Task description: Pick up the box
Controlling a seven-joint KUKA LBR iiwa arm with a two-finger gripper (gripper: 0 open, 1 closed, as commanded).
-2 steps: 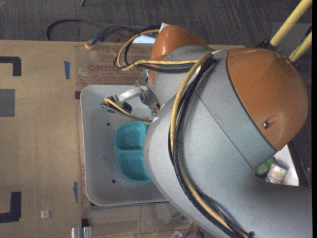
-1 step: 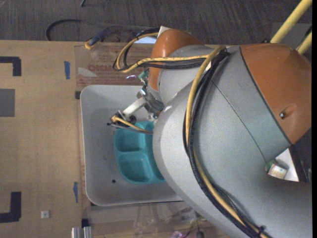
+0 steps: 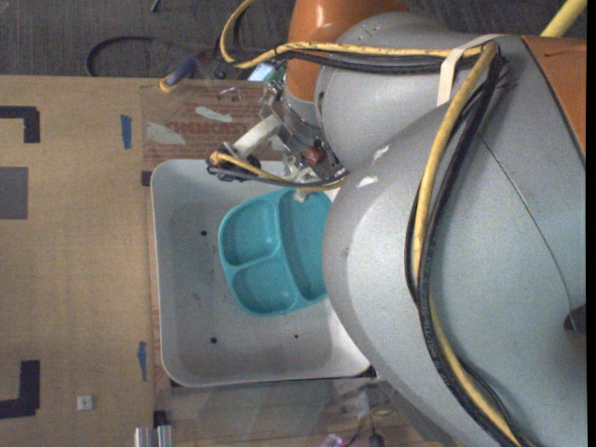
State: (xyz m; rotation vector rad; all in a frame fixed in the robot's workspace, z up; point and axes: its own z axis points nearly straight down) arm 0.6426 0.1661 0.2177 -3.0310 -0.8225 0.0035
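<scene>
Cardboard-covered bench (image 3: 74,250) | white bin (image 3: 182,277) | teal divided tray (image 3: 265,259) | hand possibly hidden

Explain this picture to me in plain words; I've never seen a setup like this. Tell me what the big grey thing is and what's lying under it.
The big grey shape is a robot arm with an orange band near its wrist, seen by one camera fixed above the bench and looking down at a slant. The arm reaches in from the right and covers much of the picture. Yellow and black cables run along it. Below it sits a shallow white bin holding a teal divided tray, partly hidden by the arm. The gripper hangs over the tray's upper edge; I see nothing between its fingers. The bench is brown board marked with blue tape.
</scene>
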